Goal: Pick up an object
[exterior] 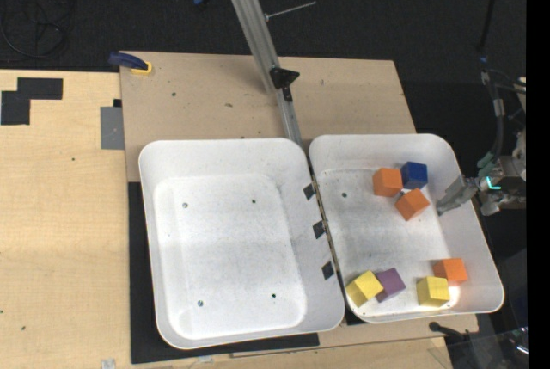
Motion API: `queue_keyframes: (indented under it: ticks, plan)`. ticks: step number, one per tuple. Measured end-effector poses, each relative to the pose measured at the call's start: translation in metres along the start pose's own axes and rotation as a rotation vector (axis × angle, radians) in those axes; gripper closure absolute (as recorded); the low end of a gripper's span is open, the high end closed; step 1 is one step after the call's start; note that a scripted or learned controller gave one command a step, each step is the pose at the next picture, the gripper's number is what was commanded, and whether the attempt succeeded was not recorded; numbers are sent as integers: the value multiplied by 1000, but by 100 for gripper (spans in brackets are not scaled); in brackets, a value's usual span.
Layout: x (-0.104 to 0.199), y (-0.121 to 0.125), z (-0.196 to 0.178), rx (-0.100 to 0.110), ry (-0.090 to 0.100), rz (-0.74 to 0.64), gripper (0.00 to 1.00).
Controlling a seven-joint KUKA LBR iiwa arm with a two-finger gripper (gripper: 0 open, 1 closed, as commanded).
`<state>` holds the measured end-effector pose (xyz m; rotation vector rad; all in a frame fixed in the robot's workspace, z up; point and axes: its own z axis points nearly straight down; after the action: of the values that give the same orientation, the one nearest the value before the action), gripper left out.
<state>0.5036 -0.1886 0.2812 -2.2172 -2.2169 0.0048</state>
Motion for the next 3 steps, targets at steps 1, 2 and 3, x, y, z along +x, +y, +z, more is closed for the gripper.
queue_keyframes:
  ticks: [1, 2, 3]
  plan:
    - [0, 0, -1, -3, -1, 2, 0]
    - [-1, 0, 63, 3, 1, 1, 0]
    - [4, 9, 116, 2, 1, 1, 0]
